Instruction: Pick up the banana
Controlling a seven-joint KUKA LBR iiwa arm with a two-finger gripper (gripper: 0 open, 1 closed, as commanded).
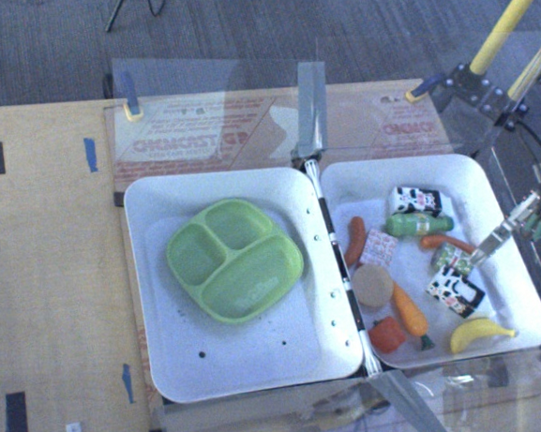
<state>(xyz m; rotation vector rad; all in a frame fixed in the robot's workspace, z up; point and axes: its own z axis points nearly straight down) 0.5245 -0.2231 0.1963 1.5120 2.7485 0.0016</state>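
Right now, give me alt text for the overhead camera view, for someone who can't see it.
A curved yellow banana lies in the near right corner of the right-hand white bin, among toy food including an orange carrot. The left-hand white bin holds a green three-compartment plate.

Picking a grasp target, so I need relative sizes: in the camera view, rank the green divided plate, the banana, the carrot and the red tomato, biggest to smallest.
1. green divided plate, by far the largest.
2. and 3. banana and carrot: similar length, too close to rank.
4. red tomato, smallest.
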